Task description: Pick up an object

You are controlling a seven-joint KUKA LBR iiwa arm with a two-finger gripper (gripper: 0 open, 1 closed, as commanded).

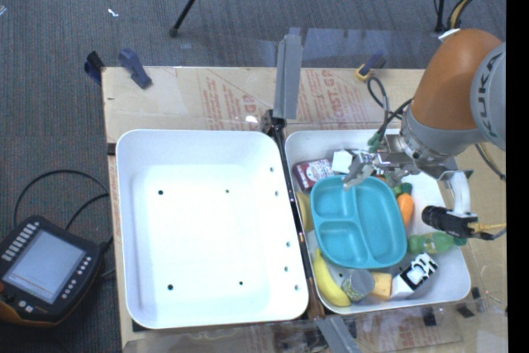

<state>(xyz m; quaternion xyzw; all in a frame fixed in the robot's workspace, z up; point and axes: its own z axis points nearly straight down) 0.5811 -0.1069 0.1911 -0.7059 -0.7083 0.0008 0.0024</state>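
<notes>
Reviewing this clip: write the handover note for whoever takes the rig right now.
Gripper: over the far edge of the blue divided tray in the right bin; finger state unclear, nothing visibly held.
Objects: tray, banana, carrot, maroon packet, a can and a black-and-white item, all crowded in the right bin.
Left bin: bare white floor.
Done: nothing lifted yet.
Left: grasp one object and raise it.
</notes>
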